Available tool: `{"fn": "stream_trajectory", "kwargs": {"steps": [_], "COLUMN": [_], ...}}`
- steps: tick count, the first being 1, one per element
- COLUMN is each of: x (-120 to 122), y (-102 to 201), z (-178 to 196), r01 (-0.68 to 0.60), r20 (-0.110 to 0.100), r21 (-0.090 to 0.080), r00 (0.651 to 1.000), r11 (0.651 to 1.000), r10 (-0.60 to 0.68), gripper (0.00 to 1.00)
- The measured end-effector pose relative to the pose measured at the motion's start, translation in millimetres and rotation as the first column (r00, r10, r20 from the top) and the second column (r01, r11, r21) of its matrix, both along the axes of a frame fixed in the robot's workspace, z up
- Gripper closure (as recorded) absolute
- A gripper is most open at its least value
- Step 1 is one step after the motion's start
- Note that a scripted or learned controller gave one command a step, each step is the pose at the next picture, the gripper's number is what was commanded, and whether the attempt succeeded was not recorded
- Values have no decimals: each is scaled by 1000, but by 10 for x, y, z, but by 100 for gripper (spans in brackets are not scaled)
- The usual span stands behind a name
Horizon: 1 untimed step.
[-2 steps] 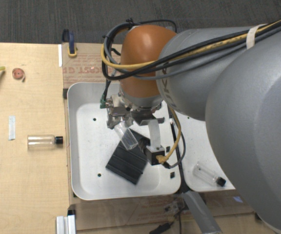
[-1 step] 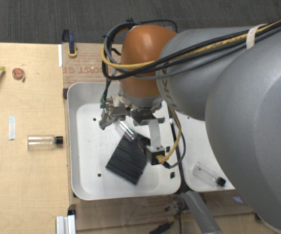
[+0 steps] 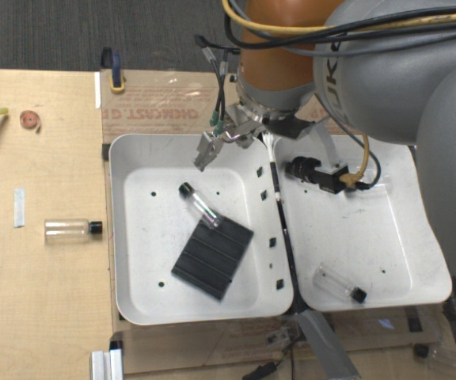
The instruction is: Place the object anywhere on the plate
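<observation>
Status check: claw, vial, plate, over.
Claw over left bin's back edge, nothing between fingers. Vial lies partly on black plate. Nothing blocking.

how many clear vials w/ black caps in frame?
3: one in the left bin touching the black plate, one in the right bin, one on the bench. The arm may hide more.

I log the desk [image 3: 38, 291] as pale, matt wood. Both bins [image 3: 133, 291] look like smooth white plastic with a slight sheen. The plate [image 3: 212, 256] is black, matt and ribbed. I note clear, glossy vials [image 3: 199, 203] with black caps. The arm [image 3: 402, 62] is smooth grey.
</observation>
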State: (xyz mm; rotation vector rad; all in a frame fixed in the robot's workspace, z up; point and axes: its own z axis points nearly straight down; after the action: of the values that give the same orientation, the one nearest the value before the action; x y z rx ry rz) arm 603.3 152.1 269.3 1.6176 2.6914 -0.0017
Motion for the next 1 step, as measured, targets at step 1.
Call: {"fn": "stream_trajectory", "kwargs": {"steps": [1], "x": [564], "y": [-470], "z": [133], "r01": [-240], "r20": [0], "r21": [0], "r00": [971], "r11": [971], "r10": [240], "gripper": [0]}}
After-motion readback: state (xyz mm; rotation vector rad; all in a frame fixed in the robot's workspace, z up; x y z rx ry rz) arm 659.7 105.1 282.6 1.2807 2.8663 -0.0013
